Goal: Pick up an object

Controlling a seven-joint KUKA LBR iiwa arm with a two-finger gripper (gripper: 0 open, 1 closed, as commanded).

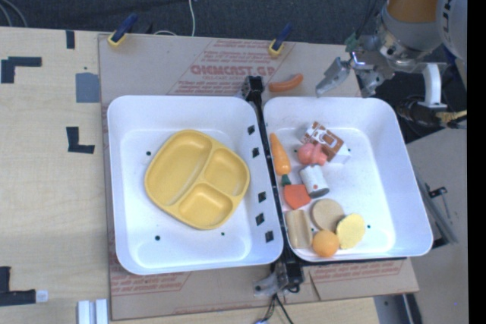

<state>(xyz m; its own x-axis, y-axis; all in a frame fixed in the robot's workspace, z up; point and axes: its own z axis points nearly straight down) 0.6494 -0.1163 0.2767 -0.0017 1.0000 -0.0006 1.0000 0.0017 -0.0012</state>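
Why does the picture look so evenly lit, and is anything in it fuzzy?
Camera view: soft, even light, faint shadows under the yellow plate; no strong glare on the white bins; the small food items are slightly soft, and the gripper is a bit blurred.

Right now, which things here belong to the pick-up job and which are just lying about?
Job:
pincer, above the right bin's far rim
right bin
carrot
orange ball
white cylinder

Lying about:
yellow divided plate in the left bin
sausage on the cardboard
blue clamps
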